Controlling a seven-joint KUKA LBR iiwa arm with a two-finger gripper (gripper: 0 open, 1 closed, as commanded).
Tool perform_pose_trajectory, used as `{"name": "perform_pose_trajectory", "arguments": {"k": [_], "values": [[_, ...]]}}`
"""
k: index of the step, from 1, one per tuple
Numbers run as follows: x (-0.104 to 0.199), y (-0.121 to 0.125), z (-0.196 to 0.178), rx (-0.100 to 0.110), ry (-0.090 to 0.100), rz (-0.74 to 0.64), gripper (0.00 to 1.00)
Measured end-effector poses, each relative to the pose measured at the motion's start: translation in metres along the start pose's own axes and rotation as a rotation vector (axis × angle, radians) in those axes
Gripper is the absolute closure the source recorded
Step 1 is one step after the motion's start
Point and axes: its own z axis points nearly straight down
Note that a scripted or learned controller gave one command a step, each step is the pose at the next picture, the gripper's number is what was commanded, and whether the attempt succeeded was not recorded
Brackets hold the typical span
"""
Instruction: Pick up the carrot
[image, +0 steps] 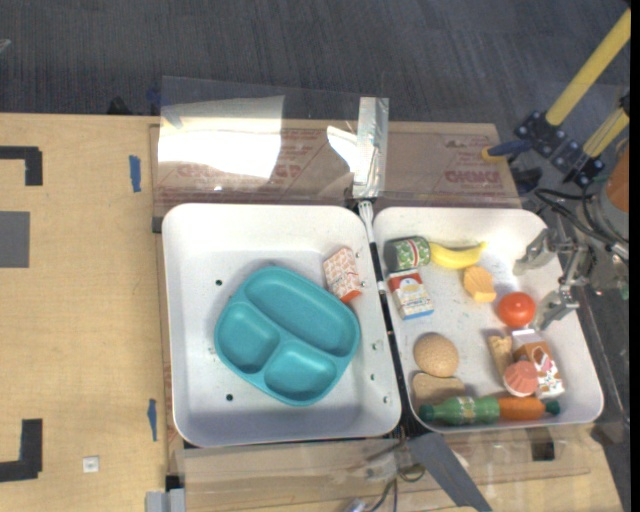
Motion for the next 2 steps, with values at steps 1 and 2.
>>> {"name": "perform_pose_trajectory", "arguments": {"k": [1,2], "values": [[-0.022,0.044,0.082,-0.002,0.005,0.167,0.00],[-0.022,0.047,0.101,0.001,-0.006,0.187,0.00]]}}
